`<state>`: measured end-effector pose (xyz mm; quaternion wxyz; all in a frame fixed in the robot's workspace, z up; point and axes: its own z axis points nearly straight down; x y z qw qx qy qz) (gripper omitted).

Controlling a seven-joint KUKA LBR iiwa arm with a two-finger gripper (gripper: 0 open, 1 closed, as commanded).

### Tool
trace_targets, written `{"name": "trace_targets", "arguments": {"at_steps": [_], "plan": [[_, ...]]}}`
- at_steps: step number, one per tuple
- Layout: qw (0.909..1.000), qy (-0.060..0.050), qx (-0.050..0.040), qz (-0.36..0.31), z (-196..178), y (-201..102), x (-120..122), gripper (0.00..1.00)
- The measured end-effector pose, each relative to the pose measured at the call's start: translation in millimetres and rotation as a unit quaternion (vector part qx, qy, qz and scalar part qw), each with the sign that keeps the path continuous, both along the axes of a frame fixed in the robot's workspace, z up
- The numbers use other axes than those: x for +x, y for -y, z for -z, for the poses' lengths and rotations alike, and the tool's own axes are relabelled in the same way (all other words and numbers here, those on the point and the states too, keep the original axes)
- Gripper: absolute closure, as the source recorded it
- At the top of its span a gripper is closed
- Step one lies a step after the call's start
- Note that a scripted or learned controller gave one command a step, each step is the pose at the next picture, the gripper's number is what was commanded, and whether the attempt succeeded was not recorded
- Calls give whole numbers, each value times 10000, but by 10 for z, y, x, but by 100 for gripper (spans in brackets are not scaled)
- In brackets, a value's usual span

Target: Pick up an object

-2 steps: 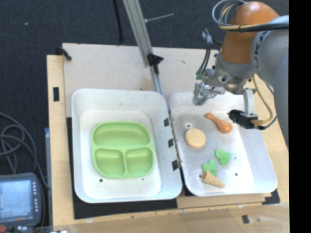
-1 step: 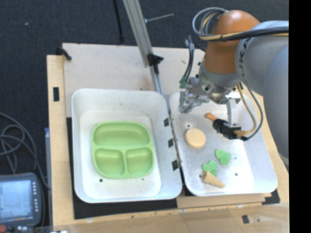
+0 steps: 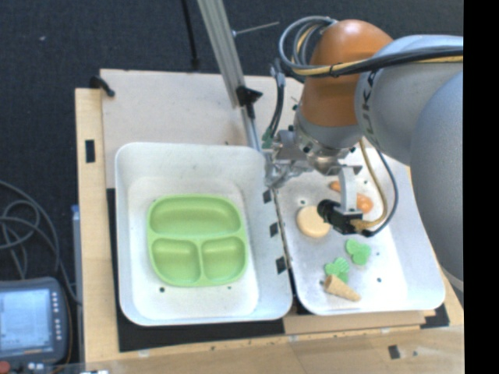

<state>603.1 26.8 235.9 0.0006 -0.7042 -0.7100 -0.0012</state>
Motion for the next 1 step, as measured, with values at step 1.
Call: {"name": "trace_targets", "arguments": {"at_steps": [1], "plan": [[10000,-3,1,-3,-122,-487,-221,100]]}}
